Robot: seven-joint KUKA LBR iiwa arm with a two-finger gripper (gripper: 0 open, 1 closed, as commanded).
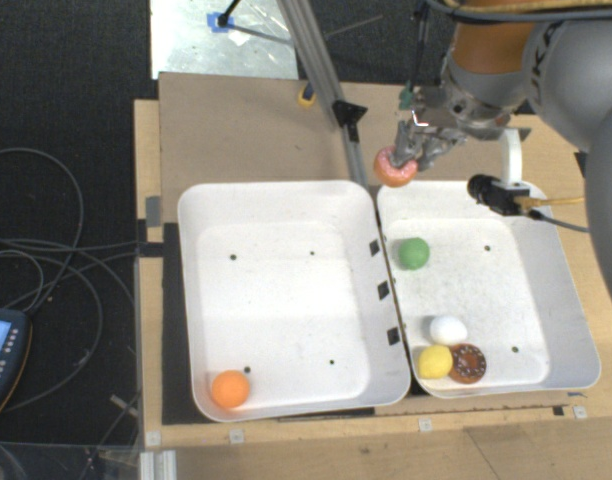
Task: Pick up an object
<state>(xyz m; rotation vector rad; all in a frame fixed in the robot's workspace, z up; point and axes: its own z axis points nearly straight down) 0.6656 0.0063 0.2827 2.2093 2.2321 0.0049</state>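
Pincer [406, 158] of grey arm w/ orange band hangs above far edge of right bin [561, 298], clenched on a pink frosted donut [395, 168] lifted clear of the bin. Right bin holds green ball [414, 253] near its middle, plus white ball [447, 329], yellow ball [435, 361] & chocolate donut [468, 363] clustered at near edge. Left bin [201, 268] has orange ball [230, 389] in near-left corner. Both bins sit on brown worktop [246, 128].

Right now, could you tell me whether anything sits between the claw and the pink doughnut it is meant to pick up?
Nothing visible does: the pink doughnut sits right at the tips of the claw, raised above the far rim of the right bin.
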